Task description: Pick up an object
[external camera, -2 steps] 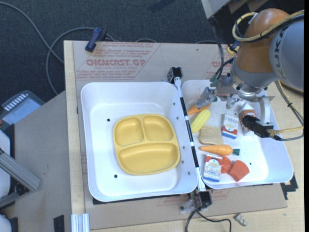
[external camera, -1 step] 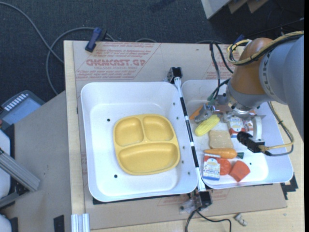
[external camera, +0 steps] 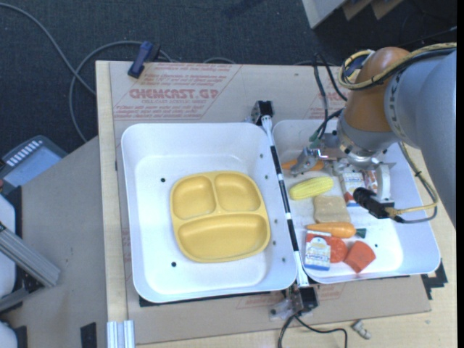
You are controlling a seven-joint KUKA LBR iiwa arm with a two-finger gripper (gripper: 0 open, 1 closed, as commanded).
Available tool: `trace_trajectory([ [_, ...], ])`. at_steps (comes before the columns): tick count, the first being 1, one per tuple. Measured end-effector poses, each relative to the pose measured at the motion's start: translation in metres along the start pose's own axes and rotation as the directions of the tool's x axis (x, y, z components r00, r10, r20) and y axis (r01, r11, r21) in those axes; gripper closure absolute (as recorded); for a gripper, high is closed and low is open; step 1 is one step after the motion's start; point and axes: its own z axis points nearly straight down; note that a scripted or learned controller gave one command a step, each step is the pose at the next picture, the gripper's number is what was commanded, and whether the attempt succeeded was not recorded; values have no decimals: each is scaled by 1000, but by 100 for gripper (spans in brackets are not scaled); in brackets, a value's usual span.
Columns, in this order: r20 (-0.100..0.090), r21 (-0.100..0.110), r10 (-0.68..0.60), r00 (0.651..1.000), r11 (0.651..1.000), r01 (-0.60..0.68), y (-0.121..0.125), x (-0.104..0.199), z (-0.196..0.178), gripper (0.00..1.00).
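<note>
My gripper (external camera: 317, 156) hangs low over the far left part of the right bin (external camera: 413, 256), below the orange-banded wrist. Just in front of it lies a yellow corn cob (external camera: 311, 188). A small orange piece (external camera: 290, 165) sits at the bin's left wall, right beside the gripper. Nearer the front lie a tan bread slice (external camera: 330, 209), an orange carrot (external camera: 332, 230), a small carton (external camera: 317, 252) and red pieces (external camera: 358, 255). Whether anything sits inside the gripper is hidden by its metal parts.
The left bin (external camera: 145, 158) bears a yellow three-compartment plate (external camera: 217, 214). A black divider bar (external camera: 279, 187) runs between the bins. A black cable (external camera: 406, 212) loops from the gripper over the right bin. Cardboard (external camera: 181, 89) lies behind the bins.
</note>
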Motion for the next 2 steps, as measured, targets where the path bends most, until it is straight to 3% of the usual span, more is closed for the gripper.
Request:
trace_trajectory([
  [1,-2,31,1,1000,1000,-1,40,-1,3,0],
  [2,-5,31,0,1000,1000,0,40,-3,4,0],
])
